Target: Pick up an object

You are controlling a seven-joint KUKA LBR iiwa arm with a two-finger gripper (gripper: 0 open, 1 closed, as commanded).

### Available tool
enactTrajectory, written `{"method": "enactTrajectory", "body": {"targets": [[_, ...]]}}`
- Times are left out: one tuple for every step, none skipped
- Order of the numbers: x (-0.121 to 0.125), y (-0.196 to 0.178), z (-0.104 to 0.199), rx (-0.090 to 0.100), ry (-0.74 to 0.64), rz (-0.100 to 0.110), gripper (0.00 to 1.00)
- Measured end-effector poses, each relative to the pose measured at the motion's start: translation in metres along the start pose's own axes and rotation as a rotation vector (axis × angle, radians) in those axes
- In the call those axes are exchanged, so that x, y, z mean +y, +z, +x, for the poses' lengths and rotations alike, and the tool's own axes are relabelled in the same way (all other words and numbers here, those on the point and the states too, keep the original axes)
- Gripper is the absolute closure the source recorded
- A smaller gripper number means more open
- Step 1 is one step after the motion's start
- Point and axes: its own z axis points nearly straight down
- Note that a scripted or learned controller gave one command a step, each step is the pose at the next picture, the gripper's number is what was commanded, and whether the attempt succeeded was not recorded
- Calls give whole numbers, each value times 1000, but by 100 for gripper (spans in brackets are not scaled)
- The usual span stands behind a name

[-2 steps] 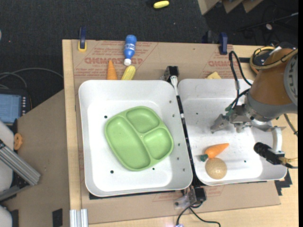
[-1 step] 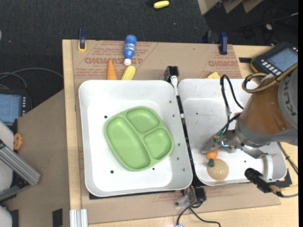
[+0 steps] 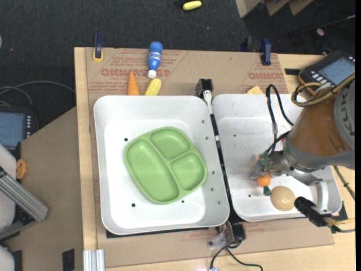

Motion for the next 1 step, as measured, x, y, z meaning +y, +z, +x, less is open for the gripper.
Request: {"method": "enactTrajectory", "body": {"targets": [[80,-96,67,2,-13,-13,100]]}}
